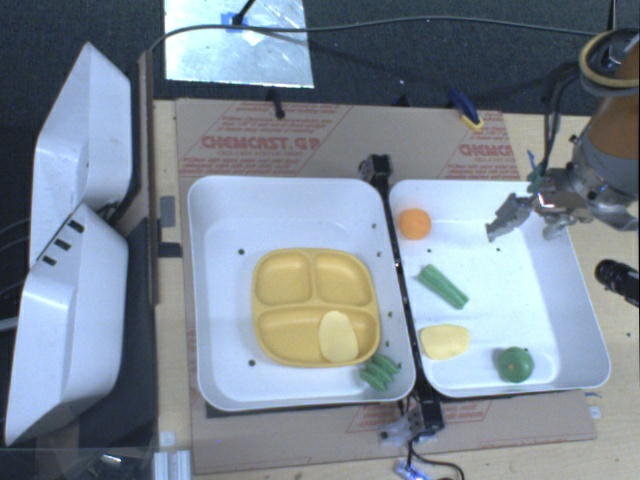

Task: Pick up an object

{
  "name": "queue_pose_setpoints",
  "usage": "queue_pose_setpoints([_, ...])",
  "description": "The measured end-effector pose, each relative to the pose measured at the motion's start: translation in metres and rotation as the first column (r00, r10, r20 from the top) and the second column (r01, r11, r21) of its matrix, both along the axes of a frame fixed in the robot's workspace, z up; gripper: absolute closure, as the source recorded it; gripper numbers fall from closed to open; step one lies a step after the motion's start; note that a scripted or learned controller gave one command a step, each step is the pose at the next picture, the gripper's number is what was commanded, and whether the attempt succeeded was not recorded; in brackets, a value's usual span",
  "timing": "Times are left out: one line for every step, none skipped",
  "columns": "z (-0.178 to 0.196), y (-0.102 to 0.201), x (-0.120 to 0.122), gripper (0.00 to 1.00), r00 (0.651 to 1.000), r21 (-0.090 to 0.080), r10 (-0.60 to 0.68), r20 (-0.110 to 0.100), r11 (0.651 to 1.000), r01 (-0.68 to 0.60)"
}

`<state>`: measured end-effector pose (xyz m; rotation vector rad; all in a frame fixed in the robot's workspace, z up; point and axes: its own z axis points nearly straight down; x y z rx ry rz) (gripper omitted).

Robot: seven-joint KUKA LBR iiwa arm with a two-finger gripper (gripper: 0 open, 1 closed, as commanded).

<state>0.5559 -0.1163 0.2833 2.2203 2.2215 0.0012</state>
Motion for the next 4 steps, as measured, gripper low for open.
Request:
queue_pose_setpoints([-0.025, -0.030, 0.021, 0.00, 1.000, 0.000, -0.002, -0.002, 1.000, 0.002])
queue_pose_setpoints([-0.034, -0.038, 0.031, 0.00, 1.000, 0.000, -0.001, 0.000, 1.000, 0.001])
queue_pose_setpoints([-0.048, -0.052, 0.042, 0.00, 1.000, 0.000, -0.001, 0.000, 1.000, 0.001])
queue_pose_setpoints([-0.047, -0.052, 0.042, 0.00, 1.000, 0.000, -0.001, 0.000, 1.000, 0.001])
